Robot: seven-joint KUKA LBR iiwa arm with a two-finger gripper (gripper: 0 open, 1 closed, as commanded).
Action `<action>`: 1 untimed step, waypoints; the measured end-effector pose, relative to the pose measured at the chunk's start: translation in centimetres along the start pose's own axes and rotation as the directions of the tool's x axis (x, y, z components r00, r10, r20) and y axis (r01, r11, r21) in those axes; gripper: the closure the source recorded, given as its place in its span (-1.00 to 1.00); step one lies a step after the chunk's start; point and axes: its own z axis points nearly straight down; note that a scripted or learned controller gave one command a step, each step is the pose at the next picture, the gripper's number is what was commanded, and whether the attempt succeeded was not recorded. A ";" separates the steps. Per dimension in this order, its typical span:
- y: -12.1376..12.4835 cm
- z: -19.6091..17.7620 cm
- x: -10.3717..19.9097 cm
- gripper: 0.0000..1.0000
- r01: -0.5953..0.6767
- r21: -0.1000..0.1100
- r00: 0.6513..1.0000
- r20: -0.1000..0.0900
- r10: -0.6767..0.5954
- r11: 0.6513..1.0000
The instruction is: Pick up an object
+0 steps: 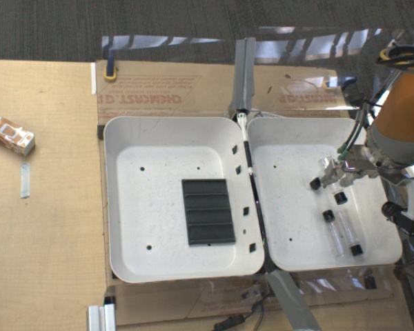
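A black ribbed rectangular block [208,211] lies flat in the middle of the left bin [124,150]. In the right bin [290,247], a clear tube with black end caps [341,233] rests near the front right corner, pointing diagonally. My gripper [328,190] hangs over the right bin's middle right, just above and behind the tube. Its two dark fingertips [316,183] stand apart with nothing between them, so it is open. The orange-banded wrist [400,116] reaches in from the right.
A small brown and white carton [12,136] and a pale strip [25,183] lie on the wooden bench to the left of the bins. Cardboard [165,92] sits behind the bins, with a yellow clamp [110,73] at its left corner. A grey divider bar [245,67] runs between the bins.
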 end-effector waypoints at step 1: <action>5.6 -3.3 5.1 1.00 0.012 0.001 1.000 0.001 -0.012 1.000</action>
